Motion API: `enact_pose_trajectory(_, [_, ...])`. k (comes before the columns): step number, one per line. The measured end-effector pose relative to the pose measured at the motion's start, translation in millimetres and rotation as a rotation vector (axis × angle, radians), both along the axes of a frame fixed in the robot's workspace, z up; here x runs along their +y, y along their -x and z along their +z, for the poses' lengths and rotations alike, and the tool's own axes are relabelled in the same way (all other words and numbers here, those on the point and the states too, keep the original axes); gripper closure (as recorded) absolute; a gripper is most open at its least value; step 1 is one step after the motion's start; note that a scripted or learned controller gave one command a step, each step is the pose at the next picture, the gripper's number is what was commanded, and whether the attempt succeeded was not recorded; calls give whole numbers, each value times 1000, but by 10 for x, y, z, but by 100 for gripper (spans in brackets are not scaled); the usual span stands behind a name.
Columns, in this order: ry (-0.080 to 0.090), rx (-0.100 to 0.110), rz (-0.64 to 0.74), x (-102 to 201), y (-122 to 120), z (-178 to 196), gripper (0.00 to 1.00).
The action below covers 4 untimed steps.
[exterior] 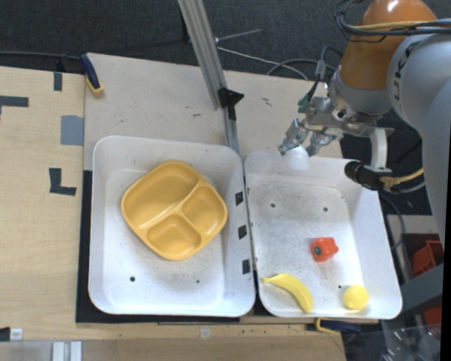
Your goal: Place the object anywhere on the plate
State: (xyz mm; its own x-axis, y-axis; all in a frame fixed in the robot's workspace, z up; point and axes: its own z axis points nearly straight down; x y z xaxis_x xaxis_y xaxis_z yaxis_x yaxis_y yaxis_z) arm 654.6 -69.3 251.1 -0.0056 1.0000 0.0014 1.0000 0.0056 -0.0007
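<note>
A yellow plate [175, 209] with three compartments lies in the left bin [106, 230]. In the right bin [374, 221] are a small red fruit [324, 249], a yellow banana [291, 289] and a yellow lemon [355, 297], all toward the near side. My gripper [303, 144] hangs over the far rim of the right bin, well away from those objects. Its fingers stand apart, and I see nothing clearly between them. A pale blob sits just below the fingertips against the white rim; I cannot tell what it is.
A slanted metal rail [209, 62] runs from the top down to the gap between the bins. Black cables [376, 176] hang by the arm at the right bin's far right corner. Bare bench lies to the left.
</note>
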Motion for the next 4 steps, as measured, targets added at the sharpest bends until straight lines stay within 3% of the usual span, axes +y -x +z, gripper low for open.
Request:
enact_pose_trajectory(3, [0,3,1,1411,658,17,100])
enact_pose_trajectory(4, [1,4,1,1918,776,-178,100])
